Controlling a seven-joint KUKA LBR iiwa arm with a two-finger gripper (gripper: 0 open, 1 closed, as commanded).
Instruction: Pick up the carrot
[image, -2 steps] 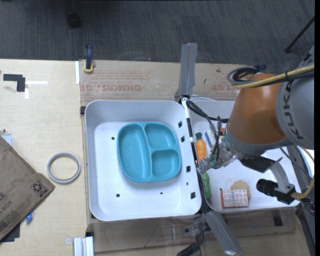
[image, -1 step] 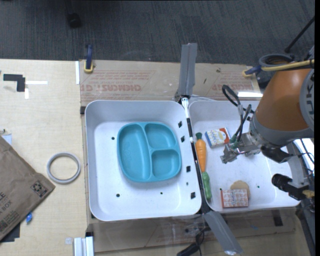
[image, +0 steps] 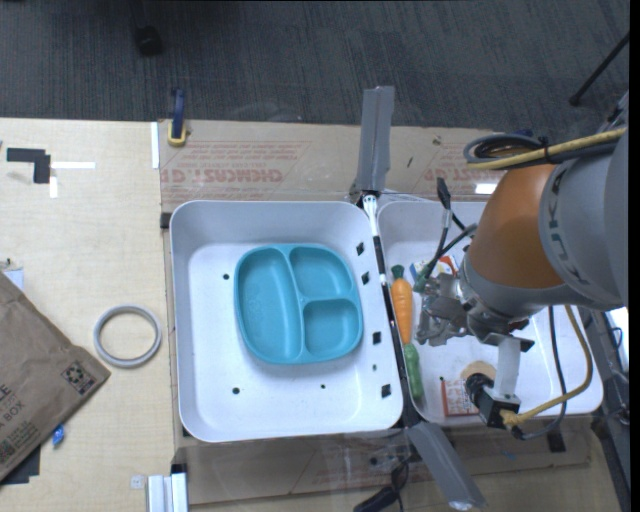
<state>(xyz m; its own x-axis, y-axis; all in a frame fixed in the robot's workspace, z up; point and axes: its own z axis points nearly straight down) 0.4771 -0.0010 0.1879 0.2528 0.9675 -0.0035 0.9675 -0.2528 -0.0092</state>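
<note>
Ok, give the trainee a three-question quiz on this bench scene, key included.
1. True or false: the orange carrot lies in the left bin.
2. What sits in the left white bin? A) turquoise divided plastic plate B) mug C) sponge
3. Fill in: the grey tape ring lies on the bench to the ___ of both bins.

Key: 1 false, it lies along the right bin's left wall; 2 A; 3 left.
</note>
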